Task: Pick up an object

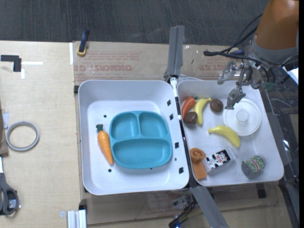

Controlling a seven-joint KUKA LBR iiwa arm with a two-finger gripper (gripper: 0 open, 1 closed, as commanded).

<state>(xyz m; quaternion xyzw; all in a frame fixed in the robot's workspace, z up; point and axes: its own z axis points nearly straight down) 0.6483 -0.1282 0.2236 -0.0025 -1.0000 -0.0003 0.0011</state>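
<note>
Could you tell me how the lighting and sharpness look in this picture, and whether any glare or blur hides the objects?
In the camera view, light is even and soft, with faint shadows beside the carrot and blue plate; the white bins show mild sheen but no blinding glare; the bananas are sharp; the gripper looks slightly soft and cluttered by cables.

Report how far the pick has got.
Done: the gripper is over the right bin, above the white round lid. In hand: nothing between its fingers that I can see. Left: close on an object, perhaps the nearby banana, and lift it.
</note>
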